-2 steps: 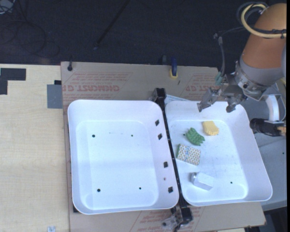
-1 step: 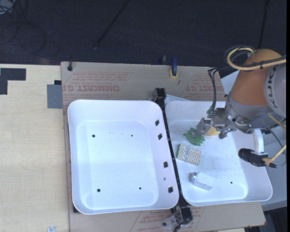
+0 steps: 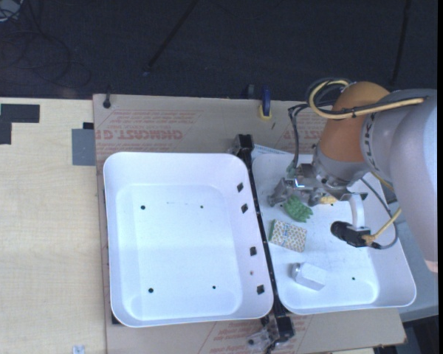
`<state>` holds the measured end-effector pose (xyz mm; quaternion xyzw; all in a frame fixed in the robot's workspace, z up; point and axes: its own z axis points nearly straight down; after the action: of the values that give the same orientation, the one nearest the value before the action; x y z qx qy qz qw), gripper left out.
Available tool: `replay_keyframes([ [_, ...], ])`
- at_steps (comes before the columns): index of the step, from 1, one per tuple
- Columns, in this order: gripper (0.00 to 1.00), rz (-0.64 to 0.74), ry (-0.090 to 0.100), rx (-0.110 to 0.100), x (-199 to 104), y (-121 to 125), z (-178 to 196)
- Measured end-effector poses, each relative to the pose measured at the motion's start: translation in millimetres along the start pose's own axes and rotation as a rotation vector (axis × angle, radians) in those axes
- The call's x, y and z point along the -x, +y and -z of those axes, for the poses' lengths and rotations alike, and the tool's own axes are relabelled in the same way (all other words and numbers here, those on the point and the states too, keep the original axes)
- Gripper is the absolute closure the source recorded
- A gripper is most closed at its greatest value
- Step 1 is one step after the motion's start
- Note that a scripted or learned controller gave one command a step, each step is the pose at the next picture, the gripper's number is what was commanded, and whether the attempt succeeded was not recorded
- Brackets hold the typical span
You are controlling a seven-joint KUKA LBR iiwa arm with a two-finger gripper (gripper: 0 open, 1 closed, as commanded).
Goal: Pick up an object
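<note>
Green ridged piece (image 3: 298,210), speckled tan pad (image 3: 288,235), pale block (image 3: 308,275), right bin (image 3: 387,290)

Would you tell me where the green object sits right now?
In the camera view, the green object lies in the right bin, just below the gripper and above the speckled card.

Lighting was bright and even on bench (image 3: 44,220); left bin (image 3: 125,198) nearly blown out, with soft grey shade along its near and right walls. Background beyond bench's far edge was dark. Right bin (image 3: 387,290) looked bluish. Picture was soft, slightly grainy; small items lacked detail.
</note>
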<state>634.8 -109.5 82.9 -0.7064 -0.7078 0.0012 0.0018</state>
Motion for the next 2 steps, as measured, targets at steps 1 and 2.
replay_keyframes([
  [1, 1.0, -0.005, -0.001, 0.0, 2, 0, 14],
  [2, 1.0, -0.004, 0.0, 0.0, 6, -60, 4],
])
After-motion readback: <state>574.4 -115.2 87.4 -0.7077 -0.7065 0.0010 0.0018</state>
